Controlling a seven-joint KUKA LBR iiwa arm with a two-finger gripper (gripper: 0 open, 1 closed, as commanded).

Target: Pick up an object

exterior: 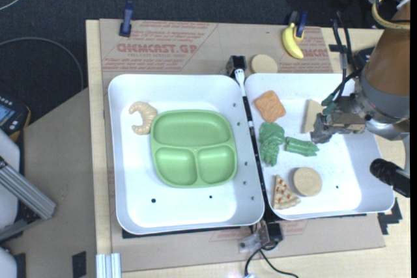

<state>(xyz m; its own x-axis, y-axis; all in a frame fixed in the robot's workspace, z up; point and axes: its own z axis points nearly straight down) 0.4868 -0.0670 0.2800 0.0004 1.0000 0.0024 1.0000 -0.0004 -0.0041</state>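
Over the right bin (365, 202), close to its right edge and about midway between its far and near rims, the gripper (320, 132) hangs low from the grey arm (384, 91), whose orange band sits just above the wrist. Its dark fingers point down at the bin floor beside a green leafy toy (301, 146), a flat, lumpy piece lying lengthwise; whether the fingers touch it, how far the jaws are parted, and whether anything is caught between them cannot be told from this slant.

Next to that piece, toward the bin's left edge, lies a bigger green broccoli-like toy (271, 140), knobbly and upright in shape. Beyond it, nearer the far left corner, sits an orange cracker-like square (270, 106) with a dimpled face. A tan block (313, 115) lies just behind the gripper, partly hidden by it. Near the bin's front edge rest a round tan biscuit (306, 181) and, touching it on the left, a pizza slice (283, 193) with red dots.

The left bin (130, 192) carries a green divided plate (194, 147) at its centre and a pale croissant (143, 116) by its far left corner. On the bench (169, 45) beyond the bins lie a banana (292, 42) and a round tan disc (264, 64).
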